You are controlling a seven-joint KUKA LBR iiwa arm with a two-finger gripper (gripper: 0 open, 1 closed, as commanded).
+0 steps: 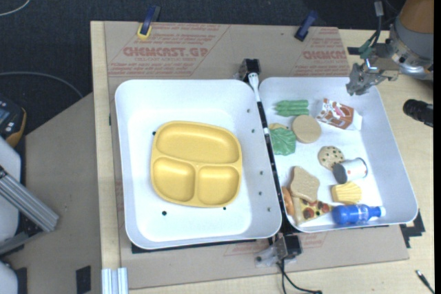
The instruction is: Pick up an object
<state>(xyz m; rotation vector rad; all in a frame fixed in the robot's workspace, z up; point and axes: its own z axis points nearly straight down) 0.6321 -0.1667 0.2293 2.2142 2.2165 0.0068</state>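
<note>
Two shallow white bins are sitting side by side on the bench: the left bin (131, 148) is holding a yellow divided tray (196, 163), lying flat near its middle, and the right bin (393, 169) is carrying a scatter of toy food. Along the far part of the right bin a green leafy piece (292, 107) is lying beside a round tan disc (306, 129), with a red and white packet (337, 113) just to the right of them. A second green piece (282, 140) is resting against the bin's left wall. Nearer the middle, a chocolate-chip cookie (330, 155) is lying next to a small white cup (351, 168) on its side. At the near edge, a slice of bread (304, 183), a pizza slice (310, 209), a yellow ridged piece (346, 193) and a blue bottle (356, 215) are crowding together. The gripper (360, 80) is hanging over the far right corner of the right bin, above the rim and well apart from the objects; nothing is sitting between its fingers, though how far apart they are standing is too small to make out.
</note>
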